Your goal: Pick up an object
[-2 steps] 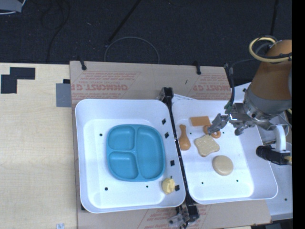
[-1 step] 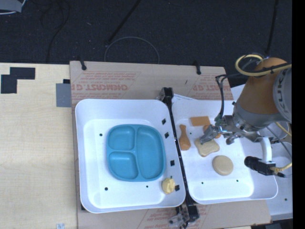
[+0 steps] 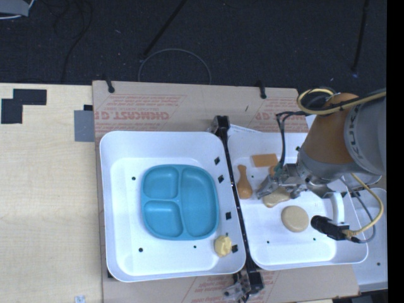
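From above the bench, you see the arm (image 3: pixel 344 137) reaching in from the right, its orange band sitting above the wrist and the grey body bulking over the far right of the right bin (image 3: pixel 315 254). Your gripper (image 3: pixel 276 188) is angled down and to the left, low over that bin's floor, right at a small beige piece (image 3: pixel 276 199) that lies against its tip. Whether the fingers are released or clenched you cannot tell from this slant, nor whether that piece sits between them. Just left of the gripper lies a tan, pear-shaped item (image 3: pixel 243 183), and just above it an orange block (image 3: pixel 264 160). A round cream disc (image 3: pixel 295 218) rests just below and right of the gripper, apart from it. Over in the left bin (image 3: pixel 120 257) you have a blue divided plate (image 3: pixel 179 201) in the middle and a small yellow lump (image 3: pixel 223 245) near the lower right corner.
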